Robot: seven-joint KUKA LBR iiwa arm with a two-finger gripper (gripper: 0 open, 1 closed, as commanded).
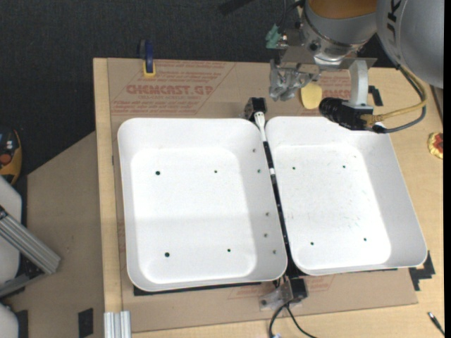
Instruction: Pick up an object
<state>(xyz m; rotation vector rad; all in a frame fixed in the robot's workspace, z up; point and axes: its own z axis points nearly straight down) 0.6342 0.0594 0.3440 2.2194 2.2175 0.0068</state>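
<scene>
My gripper [287, 87] hangs high above the bench, past the far edge of the right bin [394, 189], near the gap between the two bins. A small pale yellow object [311, 95] sits at the right side of its metal fingers [282, 84], lifted off the bench with them. The fingers look closed on it, though part of the object is hidden under the wrist.
The left bin [134, 189] and the right bin lie side by side, joined by a black strip [271, 182]. A blue-and-yellow clamp [147, 57] stands at the cardboard's far left edge. Grey metal framing [25, 245] lies at the left.
</scene>
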